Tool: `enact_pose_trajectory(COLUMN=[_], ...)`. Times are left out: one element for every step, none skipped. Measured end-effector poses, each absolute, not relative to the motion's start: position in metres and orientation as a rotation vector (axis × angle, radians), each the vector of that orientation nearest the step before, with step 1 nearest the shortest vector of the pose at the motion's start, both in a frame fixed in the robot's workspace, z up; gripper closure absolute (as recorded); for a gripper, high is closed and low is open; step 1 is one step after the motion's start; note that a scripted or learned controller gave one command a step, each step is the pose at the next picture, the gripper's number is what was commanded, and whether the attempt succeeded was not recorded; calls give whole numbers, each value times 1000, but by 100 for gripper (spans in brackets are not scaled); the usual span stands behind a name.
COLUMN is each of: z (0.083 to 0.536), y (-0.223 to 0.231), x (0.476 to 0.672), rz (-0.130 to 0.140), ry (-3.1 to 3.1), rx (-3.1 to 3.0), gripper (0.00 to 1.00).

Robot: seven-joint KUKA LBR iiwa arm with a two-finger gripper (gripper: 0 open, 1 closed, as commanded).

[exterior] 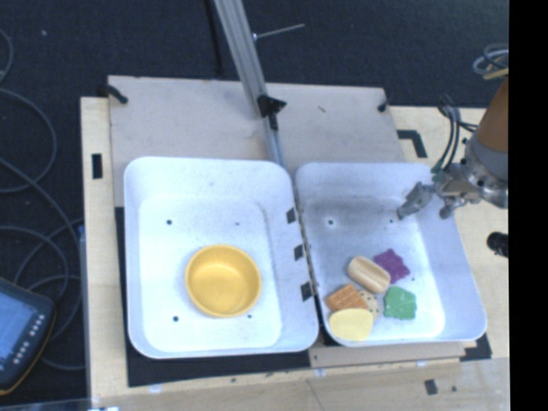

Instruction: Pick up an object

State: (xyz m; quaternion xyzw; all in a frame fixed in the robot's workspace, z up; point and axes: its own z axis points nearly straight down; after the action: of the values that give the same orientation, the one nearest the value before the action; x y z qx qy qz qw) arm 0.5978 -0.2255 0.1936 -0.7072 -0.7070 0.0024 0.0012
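Note:
The right bin [445, 255] holds a cluster of small objects at its near end: a tan bread-shaped piece [368, 272], a purple piece [393, 263], a green piece [400, 303], an orange waffle-like piece [346, 297] and a pale yellow piece [352, 324]. My gripper [430, 203] hangs over the far right part of this bin, up and to the right of the cluster and well apart from it. Its two fingers are spread open with nothing between them.
A yellow bowl [223, 279] sits in the left bin [154, 187]. A slanted metal pole [244, 45] rises behind the bins. Cables [449, 135] run by the arm at the right. A tablet [21, 332] lies at the lower left.

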Motion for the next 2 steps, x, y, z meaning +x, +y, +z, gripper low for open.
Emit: enact_pose_trajectory(z=[132, 99], y=[-221, -222], x=[600, 599], rz=[7, 6], ry=[-2221, -2220], rx=[-2219, -2224], gripper=[0, 0])
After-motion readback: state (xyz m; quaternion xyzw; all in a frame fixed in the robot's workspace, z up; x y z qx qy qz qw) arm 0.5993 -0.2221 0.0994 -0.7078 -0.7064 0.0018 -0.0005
